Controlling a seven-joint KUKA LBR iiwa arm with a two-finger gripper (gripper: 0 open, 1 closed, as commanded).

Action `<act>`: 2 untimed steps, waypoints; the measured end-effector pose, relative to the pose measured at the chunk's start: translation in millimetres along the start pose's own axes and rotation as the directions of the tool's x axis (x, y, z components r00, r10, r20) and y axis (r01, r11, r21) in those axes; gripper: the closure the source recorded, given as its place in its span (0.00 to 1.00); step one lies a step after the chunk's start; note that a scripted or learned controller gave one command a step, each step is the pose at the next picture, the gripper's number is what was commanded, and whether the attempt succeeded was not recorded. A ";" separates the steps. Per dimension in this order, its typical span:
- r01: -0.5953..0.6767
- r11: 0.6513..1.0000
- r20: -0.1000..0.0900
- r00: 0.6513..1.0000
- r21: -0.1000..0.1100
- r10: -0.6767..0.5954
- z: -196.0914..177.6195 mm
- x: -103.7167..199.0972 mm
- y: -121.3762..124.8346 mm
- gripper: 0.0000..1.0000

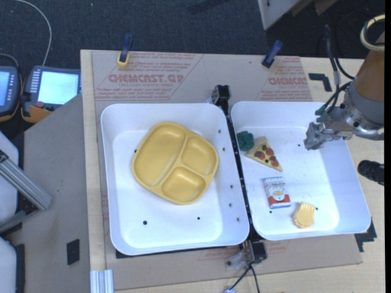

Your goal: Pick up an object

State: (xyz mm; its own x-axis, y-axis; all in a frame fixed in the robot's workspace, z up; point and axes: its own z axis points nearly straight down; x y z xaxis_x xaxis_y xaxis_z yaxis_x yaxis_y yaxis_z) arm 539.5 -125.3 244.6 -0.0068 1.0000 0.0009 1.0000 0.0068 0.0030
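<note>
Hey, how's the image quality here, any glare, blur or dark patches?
Camera view: even, bright light washes out the right bin to near-featureless white; the yellow divided plate shows only soft sheen; the floor above the bench is dark; the hand looks slightly soft; the pizza slice toy stays legible.

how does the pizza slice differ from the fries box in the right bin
The pizza slice is a yellow triangle with red spots; the fries box is a rectangle in red, white and blue. The slice lies beside the green toy, the box nearer the bin's front. Both lie flat, untouched.
</note>
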 end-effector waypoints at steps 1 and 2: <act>0.000 1.000 -0.002 1.000 0.006 0.000 15.0 52.0 14.5 1.00; -0.002 1.000 0.000 1.000 -0.001 0.002 9.9 98.7 36.6 1.00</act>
State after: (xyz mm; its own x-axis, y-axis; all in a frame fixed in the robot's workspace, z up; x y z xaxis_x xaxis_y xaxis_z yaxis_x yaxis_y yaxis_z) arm 575.4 -26.3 234.9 -0.0053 1.0000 0.0008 1.0000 0.0053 0.0039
